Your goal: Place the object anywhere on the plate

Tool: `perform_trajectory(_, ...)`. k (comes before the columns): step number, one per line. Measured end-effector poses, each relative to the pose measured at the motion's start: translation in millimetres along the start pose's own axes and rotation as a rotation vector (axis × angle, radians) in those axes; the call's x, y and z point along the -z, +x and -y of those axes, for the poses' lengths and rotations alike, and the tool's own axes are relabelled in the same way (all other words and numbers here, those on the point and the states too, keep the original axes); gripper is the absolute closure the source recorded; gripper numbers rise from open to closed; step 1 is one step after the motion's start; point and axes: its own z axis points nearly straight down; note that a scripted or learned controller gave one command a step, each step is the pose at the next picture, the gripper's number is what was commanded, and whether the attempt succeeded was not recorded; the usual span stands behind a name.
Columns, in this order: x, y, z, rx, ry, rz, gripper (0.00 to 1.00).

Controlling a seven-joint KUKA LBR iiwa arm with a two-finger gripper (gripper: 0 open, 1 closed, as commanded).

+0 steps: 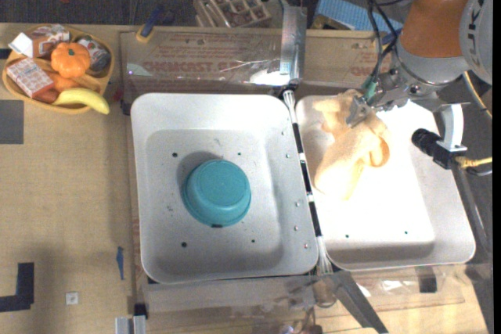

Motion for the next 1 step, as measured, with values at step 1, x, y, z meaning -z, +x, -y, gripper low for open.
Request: perform_trajectory(1, -9.3, 45.2, -10.8, 0.399, 0.002, -0.003, 1.0)
